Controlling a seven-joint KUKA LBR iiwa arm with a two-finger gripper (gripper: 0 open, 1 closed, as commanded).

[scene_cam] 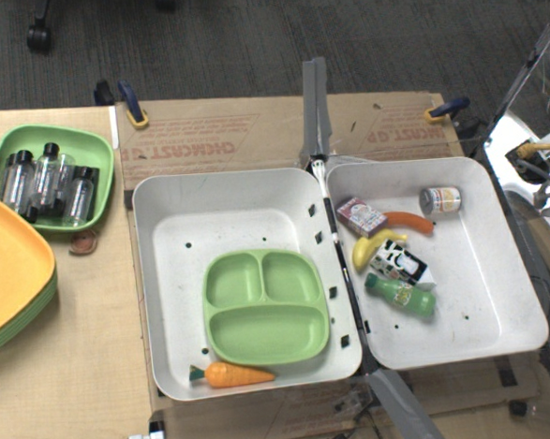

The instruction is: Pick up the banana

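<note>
The yellow banana (372,248) lies in the right bin (489,321), near its left wall. A pink box (361,216) sits just above it and an orange-red pepper-like piece (409,221) lies to its upper right. A black-and-white item (402,264) touches the banana's lower right side, with a green bottle (402,294) below that.
A small tin can (441,199) lies at the right bin's back. The left bin (166,268) holds a green divided plate (265,306) and a toy carrot (231,375). Left of the bins are a green tray of bottles (50,178) and stacked orange plates (6,275).
</note>
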